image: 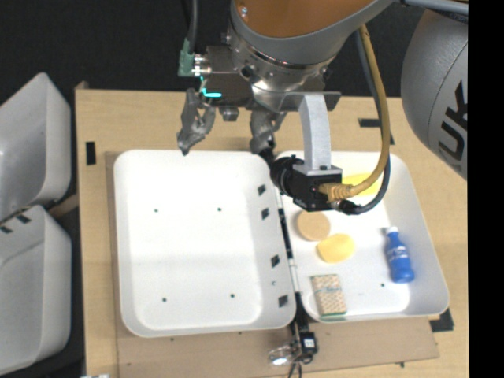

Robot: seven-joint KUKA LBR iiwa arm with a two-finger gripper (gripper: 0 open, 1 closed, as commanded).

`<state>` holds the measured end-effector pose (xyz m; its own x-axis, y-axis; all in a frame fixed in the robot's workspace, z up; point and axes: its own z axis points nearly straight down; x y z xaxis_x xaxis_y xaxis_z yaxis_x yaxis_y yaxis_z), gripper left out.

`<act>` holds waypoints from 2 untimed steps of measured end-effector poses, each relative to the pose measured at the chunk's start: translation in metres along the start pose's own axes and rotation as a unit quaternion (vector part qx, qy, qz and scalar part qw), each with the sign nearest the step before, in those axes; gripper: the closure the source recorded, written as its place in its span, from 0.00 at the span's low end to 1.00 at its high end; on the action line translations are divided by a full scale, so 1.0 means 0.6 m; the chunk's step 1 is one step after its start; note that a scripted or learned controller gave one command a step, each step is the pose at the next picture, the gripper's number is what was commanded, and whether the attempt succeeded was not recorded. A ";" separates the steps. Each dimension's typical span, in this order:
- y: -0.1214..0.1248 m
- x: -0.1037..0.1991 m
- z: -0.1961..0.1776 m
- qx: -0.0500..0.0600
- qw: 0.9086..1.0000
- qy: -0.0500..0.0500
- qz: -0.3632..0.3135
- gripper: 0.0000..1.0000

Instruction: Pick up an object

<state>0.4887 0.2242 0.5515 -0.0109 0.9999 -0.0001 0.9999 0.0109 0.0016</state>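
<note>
Objects for picking all lie in the right bin (421, 286): a flat tan disc (313, 226), a rounded yellow lump (336, 248) just beside it, a small blue bottle (398, 254) lying on its side with a white cap, and a green-edged card or packet (328, 294) with a speckled face near the front rim. They sit loose and apart, likely so each can be taken alone. The left bin (197, 242) is smooth white plastic with small dark dots. The pincer (228, 138) hangs over the far rim of the left bin, its two dark metal fingers spread wide apart with nothing between them, well away from the objects. The bench (102, 211) looks like plain brown board.
</note>
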 end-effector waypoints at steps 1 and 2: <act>-0.001 0.005 -0.018 -0.001 1.000 0.000 -0.005 1.00; 0.000 0.004 -0.017 0.000 1.000 0.000 -0.006 0.00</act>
<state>0.4884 0.2267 0.5619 -0.0235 0.9997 -0.0009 0.9997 0.0235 0.0026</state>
